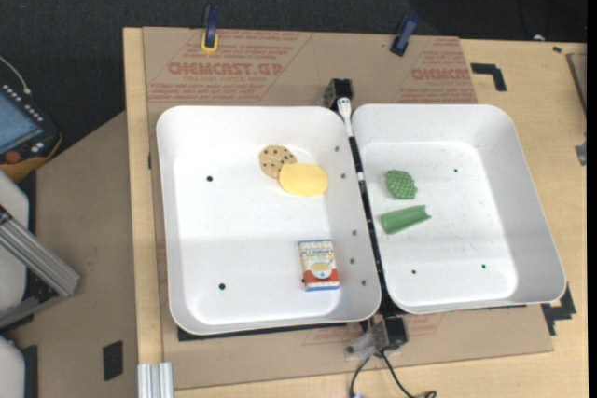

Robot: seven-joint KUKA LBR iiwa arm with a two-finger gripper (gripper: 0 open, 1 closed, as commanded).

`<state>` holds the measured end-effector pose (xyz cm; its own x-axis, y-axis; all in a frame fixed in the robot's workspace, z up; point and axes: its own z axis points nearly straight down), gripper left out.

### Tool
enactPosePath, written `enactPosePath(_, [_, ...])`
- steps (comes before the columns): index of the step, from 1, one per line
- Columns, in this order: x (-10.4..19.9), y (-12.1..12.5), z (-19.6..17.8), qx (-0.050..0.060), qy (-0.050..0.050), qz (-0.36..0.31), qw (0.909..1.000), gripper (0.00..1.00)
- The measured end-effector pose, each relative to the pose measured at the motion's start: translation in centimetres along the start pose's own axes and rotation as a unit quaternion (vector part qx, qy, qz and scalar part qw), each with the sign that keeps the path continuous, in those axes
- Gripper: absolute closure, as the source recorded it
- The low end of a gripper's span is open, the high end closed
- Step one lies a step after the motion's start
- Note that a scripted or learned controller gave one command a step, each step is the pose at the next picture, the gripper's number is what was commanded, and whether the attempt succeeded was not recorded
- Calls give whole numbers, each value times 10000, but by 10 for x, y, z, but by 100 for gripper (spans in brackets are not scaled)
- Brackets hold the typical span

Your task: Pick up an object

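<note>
1. Nearest the camera, a black cable fitting (390, 332) is noted at the bench's front edge, between the 2 bins.
2. Just behind it, a small printed box (318, 265) is found lying flat in the left bin (170, 200), near the front wall and well apart from the other items.
3. Further back in that bin, a yellow disc (303, 180) is seen touching or slightly overlapping a brown cookie (275, 160).
4. In the right bin (534, 200), a knobbly green piece (402, 184) and a long green piece (405, 219) are recorded near the dividing wall, close together but apart.
5. The state of the claw cannot be told from this view; nothing is judged to be lifted yet.
6. The box is judged the best candidate: probably light, stiff and flat-sided, and it should be taken across its 2 long sides.
7. The disc and cookie are judged thin, low and possibly slippery, with a risk of both being disturbed together.
</note>
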<state>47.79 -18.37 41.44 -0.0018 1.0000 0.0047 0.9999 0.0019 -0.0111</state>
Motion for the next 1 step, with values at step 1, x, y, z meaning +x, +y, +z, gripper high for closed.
enactPosePath(1, [-14,1,224,22,5,19,10000,100])
